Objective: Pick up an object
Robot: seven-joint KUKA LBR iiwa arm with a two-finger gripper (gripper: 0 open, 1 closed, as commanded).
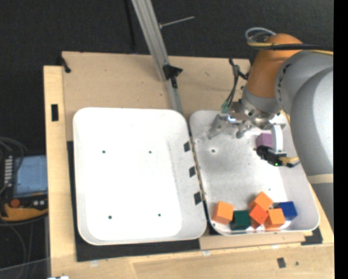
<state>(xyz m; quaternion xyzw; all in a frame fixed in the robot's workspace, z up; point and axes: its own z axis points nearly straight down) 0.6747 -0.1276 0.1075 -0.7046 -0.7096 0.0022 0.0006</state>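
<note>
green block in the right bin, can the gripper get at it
Probably not cleanly: the green block sits against the bin's near wall, wedged between orange blocks, while the gripper is at the far end.

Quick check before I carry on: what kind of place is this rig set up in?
Most likely a robotics lab test bench. A wooden bench carries two shallow white bins, the right one holding small colored blocks, with a metal camera pole and a control pendant with loose cables at the left.

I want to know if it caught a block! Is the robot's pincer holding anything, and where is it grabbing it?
Nothing is held. The pincer is open over the right bin's far end, and the blocks sit at the near end.
</note>
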